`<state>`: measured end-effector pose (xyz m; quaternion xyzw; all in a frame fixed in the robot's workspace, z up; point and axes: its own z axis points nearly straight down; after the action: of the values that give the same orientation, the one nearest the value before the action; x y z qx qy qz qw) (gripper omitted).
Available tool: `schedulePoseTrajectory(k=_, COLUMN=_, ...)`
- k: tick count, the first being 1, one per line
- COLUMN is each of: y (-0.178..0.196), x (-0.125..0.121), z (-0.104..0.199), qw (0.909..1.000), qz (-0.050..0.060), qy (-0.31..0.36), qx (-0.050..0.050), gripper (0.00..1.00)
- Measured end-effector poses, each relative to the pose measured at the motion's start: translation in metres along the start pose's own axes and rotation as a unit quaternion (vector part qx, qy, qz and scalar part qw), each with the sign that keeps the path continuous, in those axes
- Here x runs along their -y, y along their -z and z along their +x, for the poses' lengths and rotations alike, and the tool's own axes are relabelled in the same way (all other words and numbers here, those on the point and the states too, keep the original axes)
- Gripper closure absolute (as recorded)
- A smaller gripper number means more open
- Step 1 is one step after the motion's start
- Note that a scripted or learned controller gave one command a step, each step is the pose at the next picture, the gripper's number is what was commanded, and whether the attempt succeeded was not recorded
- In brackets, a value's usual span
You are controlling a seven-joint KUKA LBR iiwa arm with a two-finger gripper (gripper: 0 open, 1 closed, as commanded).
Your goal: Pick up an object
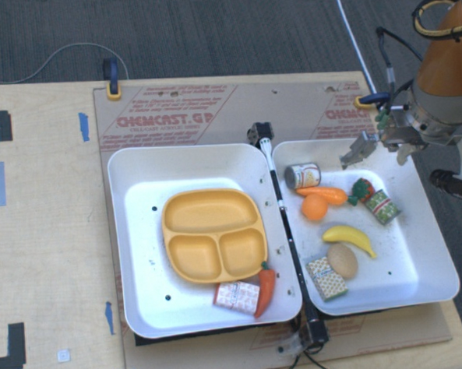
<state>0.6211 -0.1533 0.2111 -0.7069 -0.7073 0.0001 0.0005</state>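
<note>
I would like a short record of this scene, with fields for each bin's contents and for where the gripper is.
left bin: yellow divided tray, carrot, small patterned box
right bin: can, orange, carrot beside it, banana, egg, green packet, strawberry-like item
gripper: above right bin's far edge, holding nothing visible

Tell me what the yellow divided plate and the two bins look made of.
Divided plate: probably matte moulded plastic, going by its even yellow colour, rounded ridges and dull surface. Left bin and right bin: likely smooth white plastic, with thin rounded walls and a soft sheen, though enamelled metal can't be ruled out.
</note>
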Motion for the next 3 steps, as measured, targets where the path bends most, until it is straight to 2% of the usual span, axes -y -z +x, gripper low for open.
schedulePoseTrajectory(k=1, y=-0.116, x=0.034, z=0.007, qw=1.0, qz=-0.002, qy=0.0, qx=0.001, gripper=0.0)
schedulePoseTrajectory(k=2, y=-0.106, x=0.034, z=0.007, qw=1.0, qz=-0.003, qy=0.0, qx=0.001, gripper=1.0)
schedulePoseTrajectory(k=3, y=-0.026, x=0.002, z=0.08, qw=1.0, qz=-0.001, qy=0.0, qx=0.0, gripper=1.0)
